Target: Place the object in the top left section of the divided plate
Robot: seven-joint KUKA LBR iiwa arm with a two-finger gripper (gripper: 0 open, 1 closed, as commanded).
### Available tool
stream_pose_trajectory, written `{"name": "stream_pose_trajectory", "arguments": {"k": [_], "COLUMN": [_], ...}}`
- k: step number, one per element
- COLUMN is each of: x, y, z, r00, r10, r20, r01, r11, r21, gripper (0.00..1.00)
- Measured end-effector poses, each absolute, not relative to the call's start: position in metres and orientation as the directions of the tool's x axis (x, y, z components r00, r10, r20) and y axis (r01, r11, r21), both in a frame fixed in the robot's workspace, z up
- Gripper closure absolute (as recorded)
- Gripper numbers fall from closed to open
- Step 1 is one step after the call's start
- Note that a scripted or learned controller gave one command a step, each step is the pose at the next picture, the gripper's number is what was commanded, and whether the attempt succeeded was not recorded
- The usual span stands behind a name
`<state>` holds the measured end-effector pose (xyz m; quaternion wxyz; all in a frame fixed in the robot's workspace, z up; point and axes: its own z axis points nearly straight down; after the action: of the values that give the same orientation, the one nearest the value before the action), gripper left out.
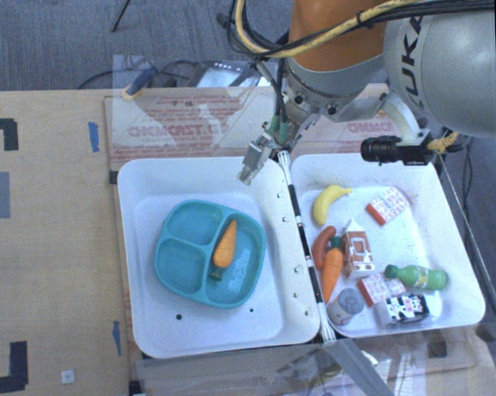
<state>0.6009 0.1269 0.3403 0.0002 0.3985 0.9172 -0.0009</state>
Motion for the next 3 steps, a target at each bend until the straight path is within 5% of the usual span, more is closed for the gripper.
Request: {"name": "stream_pose_trajectory", "arguments": {"k": [1,2,3], "x": [0.6026,0.6025,0.6046], "y": [0.1302,0.1303,0.1325], "z": [0.3482,0.3481,0.3564], "r00": [-0.687,-0.686,-0.689], "r10": [0.727,0.727,0.725], "r20": [-0.003,-0.003,-0.006], "r01": [0.727,0.727,0.725], "r11": [0.687,0.686,0.689], "r21": [-0.002,-0.002,-0.002], "gripper": [1.0,0.0,1.0]}}
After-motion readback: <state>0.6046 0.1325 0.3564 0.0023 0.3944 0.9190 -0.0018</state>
